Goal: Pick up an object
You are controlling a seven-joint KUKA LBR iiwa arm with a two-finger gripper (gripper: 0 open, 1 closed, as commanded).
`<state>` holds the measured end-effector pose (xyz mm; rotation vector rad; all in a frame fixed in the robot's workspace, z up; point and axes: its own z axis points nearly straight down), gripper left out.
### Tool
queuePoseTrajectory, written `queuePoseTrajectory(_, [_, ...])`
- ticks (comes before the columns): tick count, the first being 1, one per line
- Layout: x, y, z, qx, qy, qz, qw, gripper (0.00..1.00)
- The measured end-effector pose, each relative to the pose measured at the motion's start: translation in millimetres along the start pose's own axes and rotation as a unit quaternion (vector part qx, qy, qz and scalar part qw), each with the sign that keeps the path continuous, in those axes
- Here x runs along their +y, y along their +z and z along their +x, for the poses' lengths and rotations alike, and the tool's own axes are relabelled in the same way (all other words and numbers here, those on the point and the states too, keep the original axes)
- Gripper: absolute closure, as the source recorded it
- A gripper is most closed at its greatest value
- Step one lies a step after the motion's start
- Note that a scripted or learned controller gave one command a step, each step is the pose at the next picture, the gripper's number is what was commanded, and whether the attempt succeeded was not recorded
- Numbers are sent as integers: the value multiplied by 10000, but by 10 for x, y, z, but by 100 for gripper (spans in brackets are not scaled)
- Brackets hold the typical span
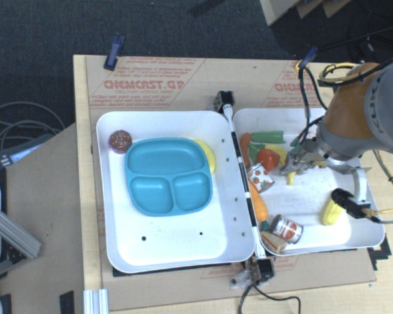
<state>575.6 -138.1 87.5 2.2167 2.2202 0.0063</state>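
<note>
The bench [177, 77] is a tan sheet printed with red lettering, standing on dark carpet [85, 12]; loose cables [13, 126] lie on the floor left of the bench. Two white bins sit side by side on it. The left bin [183, 241] holds a blue tray [168, 175] with three compartments, a yellow item [208, 156] partly hidden behind the tray's right edge, and a brown ball [120, 140] just left of the tray's upper corner. The right bin [314, 195] is the landmark for the task items. Along its left wall lie a green item [267, 137], a red tomato [268, 158], a small red-and-white pack [260, 178], and a carrot [258, 205]. A can [287, 228] lies on its side at the bin's lower left corner. A yellow piece [331, 211] lies toward the bin's lower right. The arm [363, 116] reaches in over the bin's upper right, with the gripper [293, 167] low in the bin's centre. The tomato lies just left of the gripper, near but apart; the pack lies just below and left. Whether the gripper is spread or closed cannot be told, and nothing is seen held.
</note>
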Motion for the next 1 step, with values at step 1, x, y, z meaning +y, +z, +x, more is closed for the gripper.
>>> queuePoseTrajectory(1, [433, -980, 684, 5, -1, 15, 10000, 100])
